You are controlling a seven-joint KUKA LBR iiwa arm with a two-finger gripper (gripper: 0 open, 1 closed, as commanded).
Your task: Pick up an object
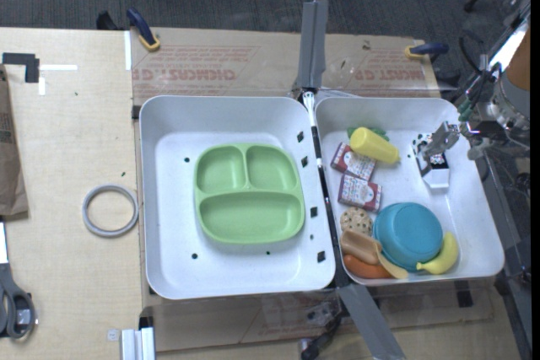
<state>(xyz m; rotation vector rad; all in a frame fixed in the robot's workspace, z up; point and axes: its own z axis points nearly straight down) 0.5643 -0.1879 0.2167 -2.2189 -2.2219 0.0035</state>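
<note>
Right now gripper [434, 149] hovers just right of yellow cup [374, 145], not touching; jaw state unclear.

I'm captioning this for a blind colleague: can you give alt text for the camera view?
A gripper hangs over the right bin, which holds a blue bowl, a banana, a yellow block and snack packets. The left bin holds a green divided plate.

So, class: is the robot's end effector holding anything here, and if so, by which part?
Nothing is visibly held. The end effector hangs over bare floor of the right bin, apart from the yellow toy.
</note>
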